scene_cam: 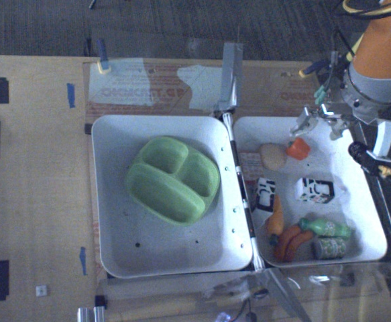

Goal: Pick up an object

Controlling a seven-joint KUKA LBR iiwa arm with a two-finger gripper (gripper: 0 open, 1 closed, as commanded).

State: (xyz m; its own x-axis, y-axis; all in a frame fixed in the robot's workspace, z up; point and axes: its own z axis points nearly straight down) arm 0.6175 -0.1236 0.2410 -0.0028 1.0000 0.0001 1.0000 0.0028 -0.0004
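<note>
My arm (377, 52) is cut off at the upper right of the frame, and my tool (318, 118) hangs over the upper part of the right bin (376, 237); its metal tips are small and blurred, so I cannot tell how they stand. An orange block (298, 149) lies just below it, beside a tan lump (273, 157). Two black-and-white cartons (315, 190) carry print too small to read. The left bin (108, 233) holds a green divided tray (174, 178).
</note>
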